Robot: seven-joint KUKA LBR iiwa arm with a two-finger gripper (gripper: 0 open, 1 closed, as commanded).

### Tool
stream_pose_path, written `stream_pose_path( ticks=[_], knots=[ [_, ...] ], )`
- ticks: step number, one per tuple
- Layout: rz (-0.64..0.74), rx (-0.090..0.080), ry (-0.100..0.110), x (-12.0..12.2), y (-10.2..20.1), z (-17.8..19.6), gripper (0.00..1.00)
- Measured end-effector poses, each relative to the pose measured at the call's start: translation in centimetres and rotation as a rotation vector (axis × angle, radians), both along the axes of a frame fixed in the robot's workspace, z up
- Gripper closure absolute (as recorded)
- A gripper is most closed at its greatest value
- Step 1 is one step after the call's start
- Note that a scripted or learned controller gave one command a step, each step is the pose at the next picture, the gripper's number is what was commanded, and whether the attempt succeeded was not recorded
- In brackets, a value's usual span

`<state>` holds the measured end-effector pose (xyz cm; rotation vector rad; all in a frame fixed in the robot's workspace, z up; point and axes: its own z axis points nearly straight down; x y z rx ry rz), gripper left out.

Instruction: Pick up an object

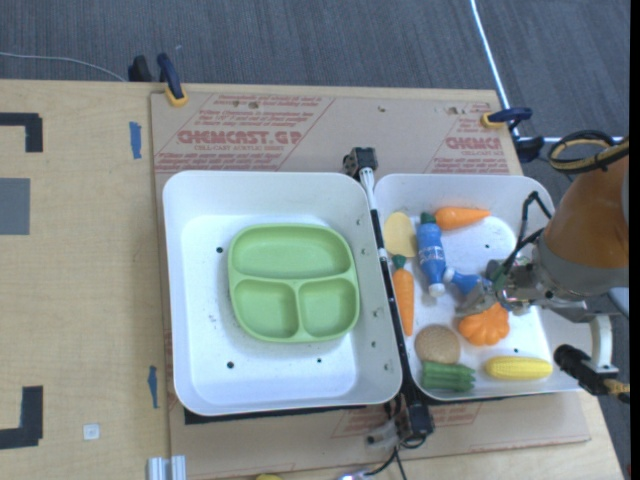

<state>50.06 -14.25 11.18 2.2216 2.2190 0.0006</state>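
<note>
From my remote seat I see the pincer (497, 286) low inside the right bin (540, 193), at the end of the grey arm (590, 238) that comes in from the right. Whether it is apart, together or clamped on something I cannot tell, because the wrist and cables hide that part. It sits just above the orange pumpkin-shaped toy (484, 325) and just beside a small blue piece (466, 283), so I judge one of these two is the thing to pick.

Around it the bin is crowded. The blue bottle (431, 254) lies to the left, a carrot (460, 216) near the far wall, and another carrot (403, 301) along the left wall. A yellow piece (400, 234) is in the far left corner. Near the front lie a brown round thing (438, 344), a green vegetable (447, 376) and a yellow corn (518, 369).

To do this step well, I would centre over one object alone, go down straight, close, and lift slowly, because the neighbours are close and may be pushed.

The left bin (190, 268) holds a green divided plate (293, 281); both bins stand on the worktop (70, 268).
</note>
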Motion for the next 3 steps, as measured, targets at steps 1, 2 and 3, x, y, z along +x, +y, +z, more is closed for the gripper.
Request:
stream_pose_path(
  ticks=[1,2,3],
  knots=[
    [0.001,-0.003,-0.013,-1.7,5.0,-2.3,0.0],
    [0.002,0.001,0.0,3.3,4.0,-1.7,0.0],
    [0.003,0.001,-0.001,8.8,4.1,-2.6,0.0]
  ],
)
